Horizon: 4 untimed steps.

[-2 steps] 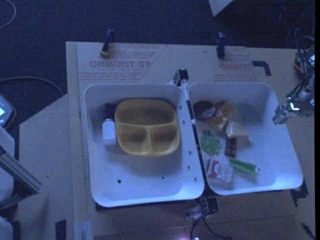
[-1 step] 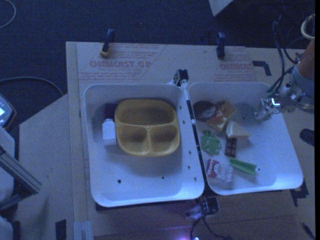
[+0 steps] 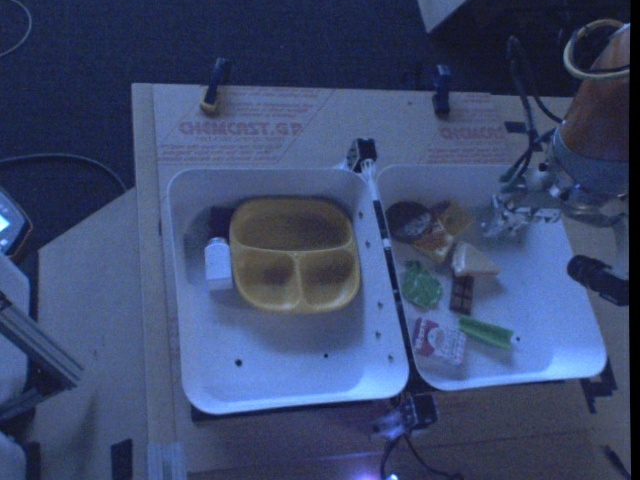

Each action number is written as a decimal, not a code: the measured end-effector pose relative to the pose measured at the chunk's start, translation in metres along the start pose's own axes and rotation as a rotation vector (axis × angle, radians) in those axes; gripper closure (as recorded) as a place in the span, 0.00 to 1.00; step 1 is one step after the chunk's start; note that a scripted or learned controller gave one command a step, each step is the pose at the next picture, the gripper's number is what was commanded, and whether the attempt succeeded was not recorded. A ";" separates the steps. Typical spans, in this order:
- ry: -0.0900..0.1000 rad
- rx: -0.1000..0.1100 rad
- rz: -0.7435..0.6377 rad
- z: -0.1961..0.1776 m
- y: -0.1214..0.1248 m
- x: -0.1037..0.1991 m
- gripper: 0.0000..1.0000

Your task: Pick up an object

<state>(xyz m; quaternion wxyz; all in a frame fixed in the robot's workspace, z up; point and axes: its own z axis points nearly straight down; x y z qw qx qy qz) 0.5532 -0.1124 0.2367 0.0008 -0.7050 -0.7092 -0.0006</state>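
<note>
Red print runs across the far strip of the brown bench board (image 3: 300, 128), beyond the bins; it seems to read "CHEMCAST GP" twice, though the dim light leaves the letters uncertain; smaller lines under it are too fine to read. The small red-and-white carton (image 3: 439, 342) near the right bin's near edge carries a printed face that cannot be made out.

The left bin (image 3: 200, 368) holds a yellow divided plate (image 3: 294, 253) near its middle, with three compartments; a small white bottle (image 3: 218, 263) lies just beside the plate's left side.

The right bin (image 3: 560, 338) holds a cluster towards its left wall: a dark round item (image 3: 407, 220) near the far left corner; an orange-and-tan packet (image 3: 436, 236) touching it; a pale wedge (image 3: 474, 260); a green crinkled piece (image 3: 421, 285); a small brown chocolate-like block (image 3: 461, 294); a green stick (image 3: 487, 332) beside the carton.

The gripper (image 3: 508, 218) hangs over the right bin's far edge, right of the cluster; whether its claw is released or clenched cannot be told; nothing is seen between its tips.
</note>
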 end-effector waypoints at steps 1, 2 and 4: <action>-0.001 0.001 0.000 0.002 0.008 0.052 1.00; 0.000 0.003 -0.001 0.006 0.000 0.115 1.00; -0.002 -0.002 0.003 0.016 -0.003 0.187 1.00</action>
